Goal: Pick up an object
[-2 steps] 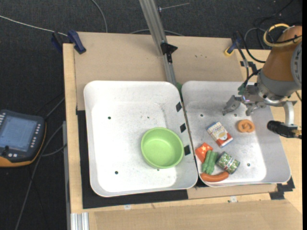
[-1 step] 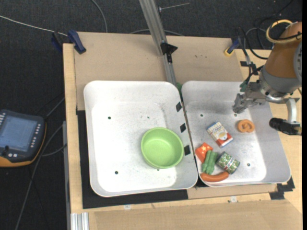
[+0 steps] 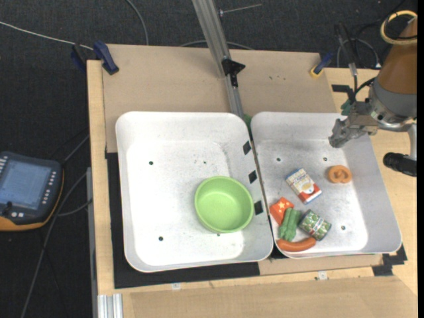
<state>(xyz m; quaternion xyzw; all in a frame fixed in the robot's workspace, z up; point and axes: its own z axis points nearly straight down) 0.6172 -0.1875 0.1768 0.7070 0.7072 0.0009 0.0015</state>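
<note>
Arm (image 3: 397,78) at right edge of frame: grey metal body w/ wide orange band above wrist, rounded shape. Cream-yellow ring at very top right, above the orange. Wrist section pale grey, cylindrical, w/ dark cables running down its left side. Gripper (image 3: 339,138) below it: grey, small, blocky, darker at tip. Detail too small for screws or markings.

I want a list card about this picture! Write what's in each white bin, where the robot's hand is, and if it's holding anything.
left bin: one green bowl
right bin: small carton, orange round piece, red piece, green vegetable, green can, sausage
gripper: over the right bin's far edge, apart from the objects
holding: nothing seen between its fingers
arm: reaches in from the right
</note>
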